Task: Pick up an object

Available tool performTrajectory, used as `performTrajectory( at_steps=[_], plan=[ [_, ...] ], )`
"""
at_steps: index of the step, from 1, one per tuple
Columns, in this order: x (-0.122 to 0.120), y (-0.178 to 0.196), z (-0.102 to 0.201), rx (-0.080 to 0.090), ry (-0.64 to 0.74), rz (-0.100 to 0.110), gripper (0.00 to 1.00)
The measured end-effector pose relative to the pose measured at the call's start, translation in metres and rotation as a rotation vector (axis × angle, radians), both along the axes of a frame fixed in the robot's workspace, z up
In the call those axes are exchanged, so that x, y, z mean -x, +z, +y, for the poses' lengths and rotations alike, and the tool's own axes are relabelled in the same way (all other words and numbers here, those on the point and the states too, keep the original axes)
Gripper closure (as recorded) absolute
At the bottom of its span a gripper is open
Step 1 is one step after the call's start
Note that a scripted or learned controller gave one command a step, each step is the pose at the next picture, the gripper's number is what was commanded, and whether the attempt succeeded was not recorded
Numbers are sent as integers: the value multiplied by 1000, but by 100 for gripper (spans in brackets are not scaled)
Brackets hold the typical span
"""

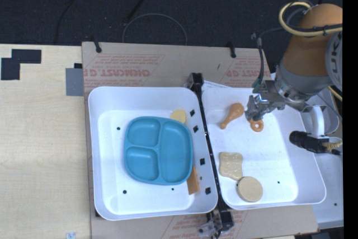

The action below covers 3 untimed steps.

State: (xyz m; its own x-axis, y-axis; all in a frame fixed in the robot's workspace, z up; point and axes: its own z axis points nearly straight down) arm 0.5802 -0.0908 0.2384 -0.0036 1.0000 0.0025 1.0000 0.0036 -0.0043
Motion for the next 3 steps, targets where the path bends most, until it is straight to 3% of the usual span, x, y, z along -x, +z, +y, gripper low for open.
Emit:
performTrajectory(
  at_steps=[3],
  plan=[
    [45,-3,154,0,2,1,100]
  ],
)
